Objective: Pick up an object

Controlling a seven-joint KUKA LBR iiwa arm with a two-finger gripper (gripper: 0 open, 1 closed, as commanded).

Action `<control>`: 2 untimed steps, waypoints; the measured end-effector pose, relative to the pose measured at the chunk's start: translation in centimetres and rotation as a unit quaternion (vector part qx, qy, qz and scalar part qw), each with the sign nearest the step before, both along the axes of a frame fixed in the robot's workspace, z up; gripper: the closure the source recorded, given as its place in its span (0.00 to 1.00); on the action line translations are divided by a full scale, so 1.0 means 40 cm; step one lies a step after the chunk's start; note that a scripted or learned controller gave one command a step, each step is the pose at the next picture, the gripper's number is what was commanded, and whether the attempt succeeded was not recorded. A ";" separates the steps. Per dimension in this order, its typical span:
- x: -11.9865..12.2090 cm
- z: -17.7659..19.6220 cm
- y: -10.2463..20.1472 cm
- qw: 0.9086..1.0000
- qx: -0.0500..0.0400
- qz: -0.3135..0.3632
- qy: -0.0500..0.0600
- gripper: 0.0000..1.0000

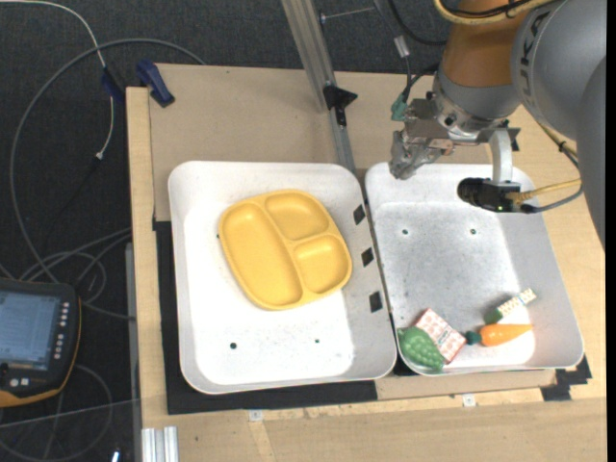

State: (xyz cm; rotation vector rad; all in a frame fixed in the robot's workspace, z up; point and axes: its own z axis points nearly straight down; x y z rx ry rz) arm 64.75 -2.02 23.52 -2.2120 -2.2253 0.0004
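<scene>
My gripper (404, 165) hangs over the far left corner of the right bin (452, 258), pointing down, with nothing visible between its tips. At that bin's near edge lie a green toy (419, 347), a small red-and-white patterned box (442, 333), an orange toy carrot (503, 334) and a small white piece (515, 303). These objects are far from the gripper, toward the front of the bin.
The left bin (274, 354) holds a yellow three-compartment plate (284, 248). A metal pole (313, 46) rises behind the bins. A black camera unit (486, 193) hangs off the wrist over the right bin. Black clips (367, 256) sit on the seam between bins.
</scene>
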 end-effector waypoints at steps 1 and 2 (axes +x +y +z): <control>0.015 0.010 0.160 1.000 0.000 0.001 -0.002 1.00; 0.016 -0.015 0.280 1.000 0.000 0.000 -0.002 1.00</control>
